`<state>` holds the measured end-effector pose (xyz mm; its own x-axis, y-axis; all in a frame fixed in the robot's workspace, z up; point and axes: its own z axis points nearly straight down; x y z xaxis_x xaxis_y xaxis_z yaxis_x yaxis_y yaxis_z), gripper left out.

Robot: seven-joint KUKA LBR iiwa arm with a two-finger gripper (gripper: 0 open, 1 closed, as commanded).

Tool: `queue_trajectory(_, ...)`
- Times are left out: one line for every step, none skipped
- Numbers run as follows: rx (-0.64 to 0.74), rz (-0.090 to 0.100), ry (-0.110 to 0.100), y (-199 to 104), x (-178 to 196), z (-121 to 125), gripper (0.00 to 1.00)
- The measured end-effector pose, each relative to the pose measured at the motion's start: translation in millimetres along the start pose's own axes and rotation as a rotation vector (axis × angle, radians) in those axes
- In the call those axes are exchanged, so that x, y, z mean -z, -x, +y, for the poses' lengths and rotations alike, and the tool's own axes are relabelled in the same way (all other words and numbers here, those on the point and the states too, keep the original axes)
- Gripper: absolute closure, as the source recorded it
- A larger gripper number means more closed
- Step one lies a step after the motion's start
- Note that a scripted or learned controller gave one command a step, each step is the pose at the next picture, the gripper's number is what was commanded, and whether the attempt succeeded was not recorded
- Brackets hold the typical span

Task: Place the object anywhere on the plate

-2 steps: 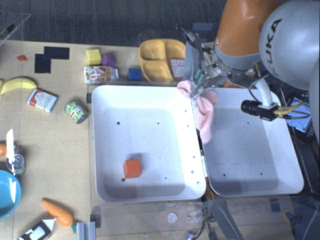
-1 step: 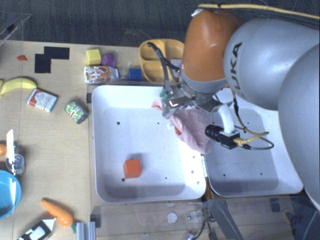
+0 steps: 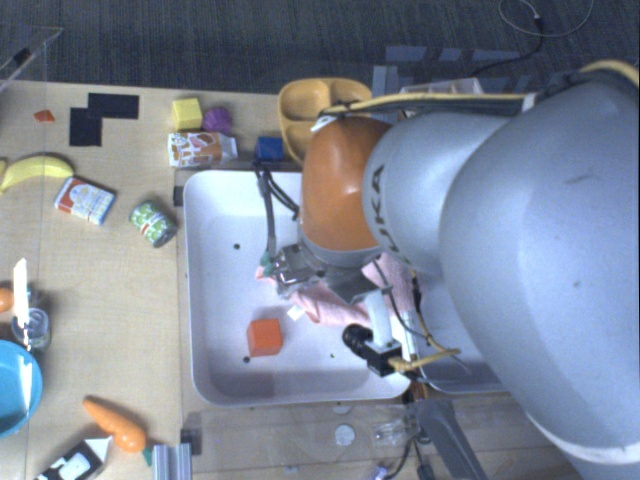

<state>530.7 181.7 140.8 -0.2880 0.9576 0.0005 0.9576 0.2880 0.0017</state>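
An orange-red cube [image 3: 265,336] lies on the floor of the left white bin [image 3: 215,368], toward its front. A pink plate [image 3: 330,306] lies just right of the cube and is mostly covered by the arm. My gripper [image 3: 284,271] hangs low over the bin's middle, at the plate's left edge and a short way behind and right of the cube. The orange wrist band [image 3: 335,193] and the grey arm hide most of the gripper. Nothing shows held in it.
The grey arm [image 3: 520,258] covers the right bin. On the bench to the left lie a banana [image 3: 35,171], a small carton [image 3: 84,200], a green can [image 3: 153,223], a carrot [image 3: 115,424] and a blue dish [image 3: 18,388]. Behind the bin stand a yellow block [image 3: 186,113], a snack box [image 3: 201,148] and a yellow bowl [image 3: 305,108].
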Motion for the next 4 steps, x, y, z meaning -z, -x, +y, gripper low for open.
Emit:
queue_trajectory(0.158, -0.001, 0.005, 67, 30, -17, 1.00)
queue_trajectory(0.219, -0.002, 0.023, -13, -42, -16, 1.00)
queue_trajectory(0.595, -0.005, 0.014, 46, 49, -13, 1.00)
queue_trajectory(0.905, -0.010, 0.023, -5, -38, -2, 1.00)
